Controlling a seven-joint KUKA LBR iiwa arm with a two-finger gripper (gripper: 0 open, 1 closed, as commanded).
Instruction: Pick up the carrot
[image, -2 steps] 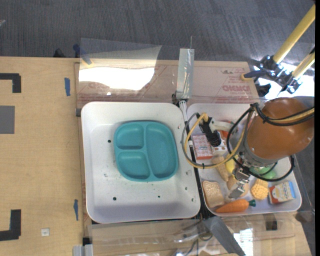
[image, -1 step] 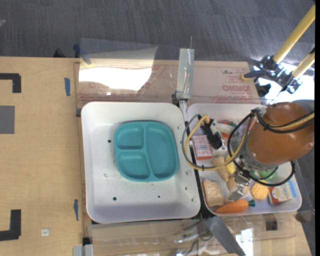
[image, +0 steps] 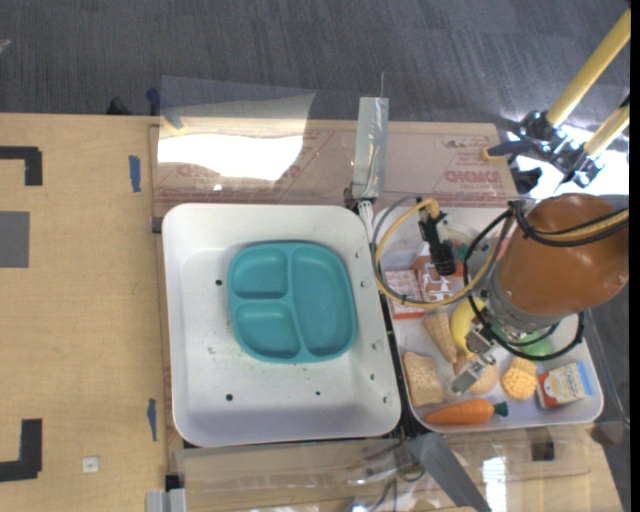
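Note:
The carrot (image: 460, 412) is orange with a small green tip on its right end. It lies flat along the front wall of the right bin (image: 590, 405). My gripper (image: 472, 362) hangs down from the orange-banded wrist (image: 558, 252) into that bin, just above and behind the carrot. It sits over a tan round bun (image: 486, 380), and nothing visibly links it to the carrot. The arm hides the middle of the bin.
Around the carrot lie a bread slice (image: 422, 378), a yellow waffle (image: 519, 379) and a small carton (image: 564, 385). Further back are a cone (image: 439, 334), a banana (image: 461, 325) and a red-white box (image: 424, 281). A teal divided plate (image: 293, 300) sits in the left bin (image: 195, 400).

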